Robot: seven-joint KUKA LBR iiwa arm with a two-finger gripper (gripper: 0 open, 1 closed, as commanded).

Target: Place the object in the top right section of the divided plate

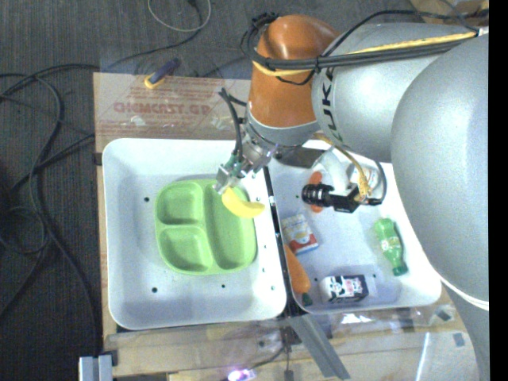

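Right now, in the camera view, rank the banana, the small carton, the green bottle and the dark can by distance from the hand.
From the hand:
1. Banana, just below it, on the plate's right edge.
2. Carton, right bin, near the divider.
3. Can, right bin's bottom.
4. Bottle, far right.

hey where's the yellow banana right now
In the camera view, the yellow banana lies at the upper right edge of the green divided plate in the left bin, just below the gripper.

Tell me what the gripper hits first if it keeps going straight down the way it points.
Probably the yellow banana just below the gripper, lying over the green divided plate; depth is hard to judge.
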